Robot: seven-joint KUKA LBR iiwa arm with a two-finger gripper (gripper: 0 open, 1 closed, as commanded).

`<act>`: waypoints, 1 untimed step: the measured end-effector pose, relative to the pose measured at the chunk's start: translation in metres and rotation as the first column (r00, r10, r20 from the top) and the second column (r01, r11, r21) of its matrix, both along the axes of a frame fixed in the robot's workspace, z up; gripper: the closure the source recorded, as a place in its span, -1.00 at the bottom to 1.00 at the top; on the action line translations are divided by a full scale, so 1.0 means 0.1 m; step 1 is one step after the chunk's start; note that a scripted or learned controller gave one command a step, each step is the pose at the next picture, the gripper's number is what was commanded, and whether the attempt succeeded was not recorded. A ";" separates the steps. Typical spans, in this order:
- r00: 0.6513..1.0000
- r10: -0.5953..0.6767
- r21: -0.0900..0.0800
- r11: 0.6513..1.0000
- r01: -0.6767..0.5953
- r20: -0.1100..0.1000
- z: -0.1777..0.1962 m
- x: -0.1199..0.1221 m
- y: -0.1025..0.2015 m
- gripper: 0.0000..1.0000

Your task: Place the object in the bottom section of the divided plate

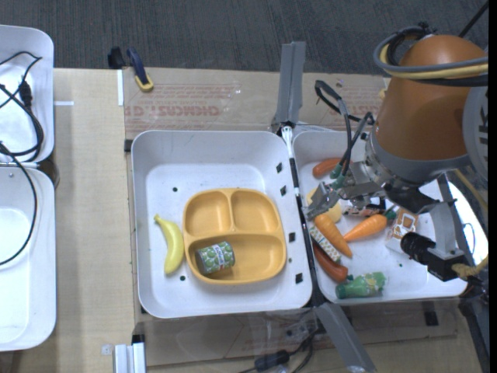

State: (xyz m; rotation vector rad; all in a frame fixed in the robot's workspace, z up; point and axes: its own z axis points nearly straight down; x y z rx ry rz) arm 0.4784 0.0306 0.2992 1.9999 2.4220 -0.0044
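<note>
Brown cardboard covers the bench under two shallow white bins, with dark carpet beyond. Lying on its side in the wide bottom section of the yellow divided plate is a small can with a green label; its print is too small to read. The plate sits in the left bin, and its two upper sections hold nothing. Just left of the plate, apart from its rim, lies a banana. The right bin holds a jumble: several orange carrots, a dark red sausage-like piece, a green packet near the front wall and a small printed box, partly covered. Over that bin hangs the arm, its orange band and grey wrist hiding much of the bin's back half. The gripper reaches down among the carrots near the dividing wall; cables and clutter mask it, so I cannot tell how its jaws stand or whether they hold anything. At the left edge, white tubs with black cables are cut off.
</note>
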 end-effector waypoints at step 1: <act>1.000 0.000 0.000 1.000 0.000 0.000 0.00 0.00 0.00 -1.00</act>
